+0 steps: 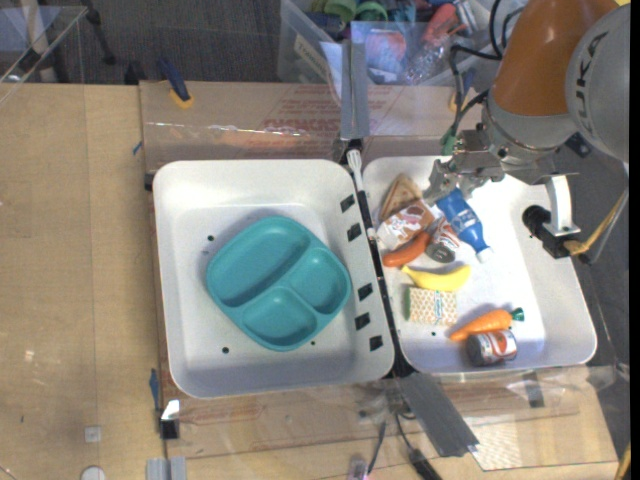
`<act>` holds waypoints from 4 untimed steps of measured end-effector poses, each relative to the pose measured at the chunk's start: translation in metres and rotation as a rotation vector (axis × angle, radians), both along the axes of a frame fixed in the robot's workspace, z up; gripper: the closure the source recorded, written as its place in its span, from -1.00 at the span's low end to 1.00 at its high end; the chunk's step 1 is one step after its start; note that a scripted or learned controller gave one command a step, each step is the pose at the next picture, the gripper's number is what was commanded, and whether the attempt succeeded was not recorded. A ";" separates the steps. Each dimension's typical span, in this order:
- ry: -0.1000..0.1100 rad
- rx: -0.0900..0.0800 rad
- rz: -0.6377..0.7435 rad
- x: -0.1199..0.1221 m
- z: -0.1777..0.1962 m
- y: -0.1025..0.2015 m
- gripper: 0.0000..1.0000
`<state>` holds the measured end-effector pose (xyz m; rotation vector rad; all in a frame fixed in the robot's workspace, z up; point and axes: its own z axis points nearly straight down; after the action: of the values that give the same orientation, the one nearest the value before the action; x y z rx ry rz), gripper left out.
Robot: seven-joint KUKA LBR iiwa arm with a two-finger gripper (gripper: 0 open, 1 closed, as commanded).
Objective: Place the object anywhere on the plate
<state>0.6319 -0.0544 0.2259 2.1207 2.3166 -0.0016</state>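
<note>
Two shallow white bins sit side by side on the wooden bench; the left bin (180, 268) holds a teal plastic plate (277, 282) with three compartments, lying flat near the bin's middle and tilted a little against the bin's edges. The right bin (560, 308) holds a cluster of small things towards its left side: a brown triangular wedge (401, 194) at the far end; just nearer, a white and red wrapped packet (403, 227); an orange carrot-shaped piece (407, 253) touching the packet's near side; a small dark rounded item (442, 254) beside it; a yellow banana-shaped toy (437, 277); a pale square packet with green print (430, 306); a second orange carrot with a green top (485, 321); and a silver and red can (492, 346) lying on its side at the near edge.

The grey arm with its orange band reaches in from the right — its gripper (452, 180) hangs over the far part of the right bin, just above a blue and white pouch (466, 224), which lies on the bin floor to the right of the wrapped packet; whether the pincer is spread or pressed together cannot be told from this angle. Every object lies in the right bin, well apart from the plate.
</note>
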 end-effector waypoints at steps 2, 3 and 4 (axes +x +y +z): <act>0.003 0.002 0.255 -0.081 -0.036 0.141 1.00; 0.000 0.001 0.175 -0.057 -0.047 0.210 1.00; -0.002 0.002 0.627 -0.034 -0.034 0.246 1.00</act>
<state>0.5982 0.1913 0.1918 1.3028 2.8570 0.0029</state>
